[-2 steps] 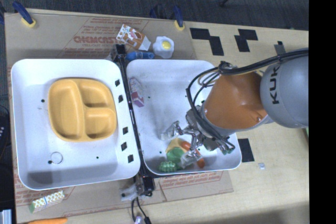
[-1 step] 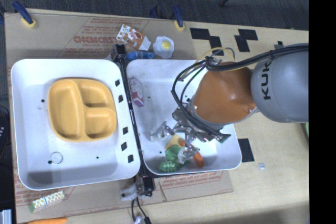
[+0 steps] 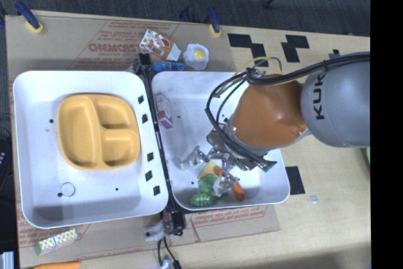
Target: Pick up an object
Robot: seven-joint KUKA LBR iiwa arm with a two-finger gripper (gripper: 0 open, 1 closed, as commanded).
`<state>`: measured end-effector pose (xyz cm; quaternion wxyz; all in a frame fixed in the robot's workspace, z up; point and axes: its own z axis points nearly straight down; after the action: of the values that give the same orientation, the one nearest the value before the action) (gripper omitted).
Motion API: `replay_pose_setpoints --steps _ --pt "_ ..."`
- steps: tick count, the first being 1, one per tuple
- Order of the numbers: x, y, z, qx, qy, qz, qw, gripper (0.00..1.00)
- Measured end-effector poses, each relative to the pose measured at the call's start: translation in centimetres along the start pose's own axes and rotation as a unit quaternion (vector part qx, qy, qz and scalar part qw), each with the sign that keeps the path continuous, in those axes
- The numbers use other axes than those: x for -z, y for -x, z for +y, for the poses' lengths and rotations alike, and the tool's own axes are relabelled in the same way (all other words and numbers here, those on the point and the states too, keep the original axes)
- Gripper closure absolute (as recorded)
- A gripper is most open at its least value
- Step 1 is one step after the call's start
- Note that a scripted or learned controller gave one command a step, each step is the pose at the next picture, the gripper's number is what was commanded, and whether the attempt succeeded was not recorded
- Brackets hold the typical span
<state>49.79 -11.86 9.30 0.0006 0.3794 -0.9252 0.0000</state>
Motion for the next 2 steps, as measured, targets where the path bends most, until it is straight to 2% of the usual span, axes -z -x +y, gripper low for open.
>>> replay_pose_setpoints --steps 2 --pt "0.0 0.0 0.0 0.0 0.0 0.0 1.0 0.0"
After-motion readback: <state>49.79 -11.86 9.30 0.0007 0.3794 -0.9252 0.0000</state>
